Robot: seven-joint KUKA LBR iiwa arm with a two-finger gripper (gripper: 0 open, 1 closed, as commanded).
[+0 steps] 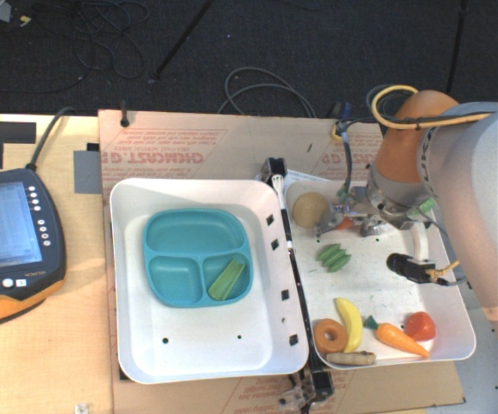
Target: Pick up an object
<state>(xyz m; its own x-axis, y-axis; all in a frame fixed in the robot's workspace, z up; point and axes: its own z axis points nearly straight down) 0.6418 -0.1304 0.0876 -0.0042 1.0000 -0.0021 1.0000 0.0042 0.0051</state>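
Observation:
My gripper (353, 223) hangs low over the far part of the right bin (456, 339), under the orange wrist band. A tan round potato (309, 209) lies just to its left, and a green ridged vegetable (333, 256) lies just in front of it. A small red-orange bit (344, 224) shows at the gripper's tip; I cannot make out what it is or whether it is held. Along the bin's near side lie a yellow banana (349, 322), a brown donut (330, 335), a carrot (399, 338) and a red tomato (419, 325).
The left bin (136, 335) bears a teal divided plate (175, 257) with a green slice (227, 279) in its right compartment. A brownish stick (350, 359) lies at the right bin's front rim. A tablet pendant (11, 231) rests on the bench at far left.

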